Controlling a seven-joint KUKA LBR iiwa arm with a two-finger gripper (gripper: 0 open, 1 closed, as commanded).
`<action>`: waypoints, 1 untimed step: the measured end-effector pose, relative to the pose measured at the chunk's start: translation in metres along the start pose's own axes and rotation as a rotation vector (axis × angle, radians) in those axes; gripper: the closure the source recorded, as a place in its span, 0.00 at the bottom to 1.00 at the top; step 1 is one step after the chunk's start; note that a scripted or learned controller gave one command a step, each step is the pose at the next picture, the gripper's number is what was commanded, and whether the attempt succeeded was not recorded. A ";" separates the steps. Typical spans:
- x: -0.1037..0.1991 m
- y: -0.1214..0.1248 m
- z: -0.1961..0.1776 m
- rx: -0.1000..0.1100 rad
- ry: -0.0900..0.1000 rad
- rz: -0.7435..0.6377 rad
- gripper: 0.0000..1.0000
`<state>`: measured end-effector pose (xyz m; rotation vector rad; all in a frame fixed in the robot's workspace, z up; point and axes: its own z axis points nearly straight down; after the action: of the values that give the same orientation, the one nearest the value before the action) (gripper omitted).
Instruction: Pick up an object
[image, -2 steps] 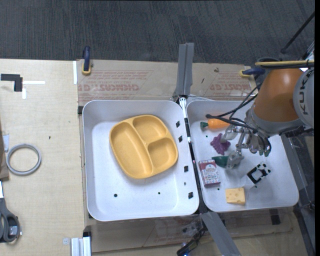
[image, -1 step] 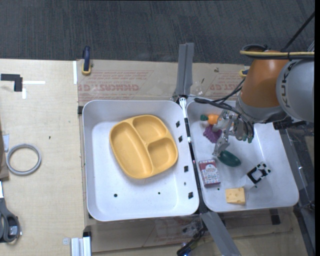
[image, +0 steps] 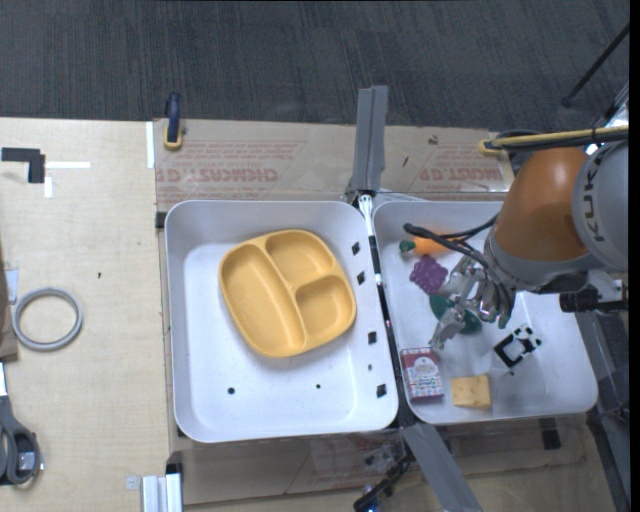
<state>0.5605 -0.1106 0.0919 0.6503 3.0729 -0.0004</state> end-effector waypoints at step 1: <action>-0.074 0.031 -0.002 0.008 0.018 0.251 0.00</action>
<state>0.6404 -0.1120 0.0938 1.0365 2.9849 -0.0070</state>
